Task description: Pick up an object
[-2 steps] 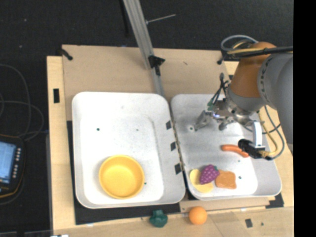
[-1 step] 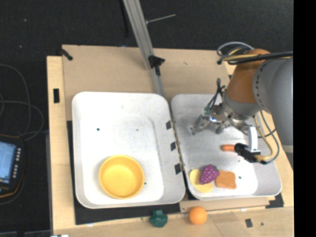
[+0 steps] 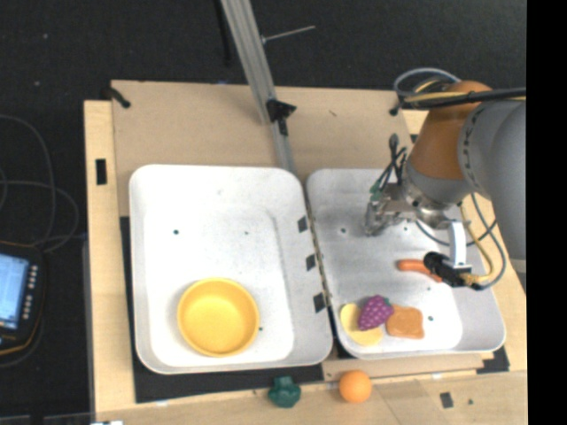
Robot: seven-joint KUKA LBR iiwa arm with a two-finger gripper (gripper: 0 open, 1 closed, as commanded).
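Nearest the lens, an orange ball [image 3: 354, 386] and a small green toy [image 3: 284, 392] sit on the bench just outside the bins. Inside the right bin [image 3: 341, 197], a purple grape cluster [image 3: 376, 309] rests against a yellow piece [image 3: 359, 323], with an orange-brown slab [image 3: 406, 323] touching them and a carrot [image 3: 413, 266] lying apart higher up. A yellow bowl [image 3: 218, 316] occupies the left bin [image 3: 168, 202]. The gripper [image 3: 379, 221] hovers low over bare floor in the right bin, nothing between its tips; how wide it stands I cannot tell. A good pick probably means choosing the carrot, since it lies alone, centring over it and closing across its narrow width.
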